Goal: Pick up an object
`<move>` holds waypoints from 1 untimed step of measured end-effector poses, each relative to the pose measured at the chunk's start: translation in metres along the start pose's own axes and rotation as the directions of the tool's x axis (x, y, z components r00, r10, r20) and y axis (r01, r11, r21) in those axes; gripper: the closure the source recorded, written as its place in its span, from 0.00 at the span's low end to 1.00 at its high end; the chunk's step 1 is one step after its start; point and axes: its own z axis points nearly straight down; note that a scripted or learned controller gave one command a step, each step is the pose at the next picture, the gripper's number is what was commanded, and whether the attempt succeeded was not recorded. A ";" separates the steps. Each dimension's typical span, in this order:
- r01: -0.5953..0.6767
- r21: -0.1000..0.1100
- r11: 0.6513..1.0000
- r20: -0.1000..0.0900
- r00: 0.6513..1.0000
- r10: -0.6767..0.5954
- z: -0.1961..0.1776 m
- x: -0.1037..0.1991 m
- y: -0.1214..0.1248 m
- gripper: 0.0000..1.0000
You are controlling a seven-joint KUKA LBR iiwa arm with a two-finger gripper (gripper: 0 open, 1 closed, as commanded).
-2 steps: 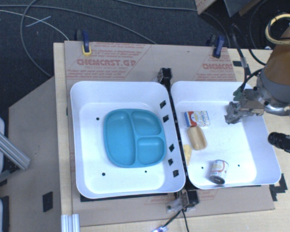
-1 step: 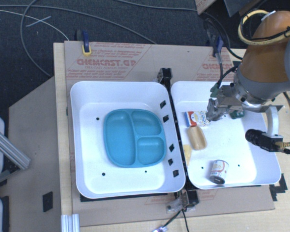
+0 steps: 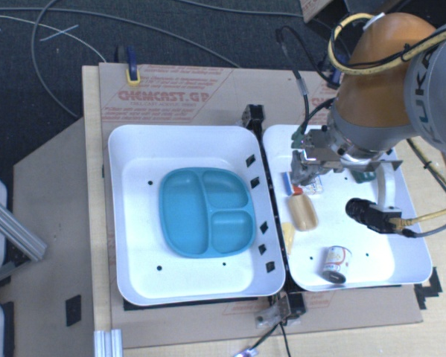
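Tan oblong piece [image 3: 304, 214]: lies flat on the floor of the right bin [image 3: 405, 262], just beside the tip of the gripper [image 3: 305, 175] on its near side, apparently apart from it. Long axis: runs away from the gripper tip toward the front of the bench, slanted slightly rightward; ends rounded, neither marked as a head. Gripper state: released or clenched cannot be told from this slant; nothing is seen held. Step, as judged: approach, with no grasp yet made. Next move, as judged: set the gripper over the piece's middle, jaws across the short width, then descend. Neighbours: small can [image 3: 334, 264], farther out beyond the piece; yellow scrap [image 3: 287, 236], against the bin wall.
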 end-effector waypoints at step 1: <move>-0.002 0.000 1.000 0.001 1.000 0.002 0.001 0.058 0.004 1.00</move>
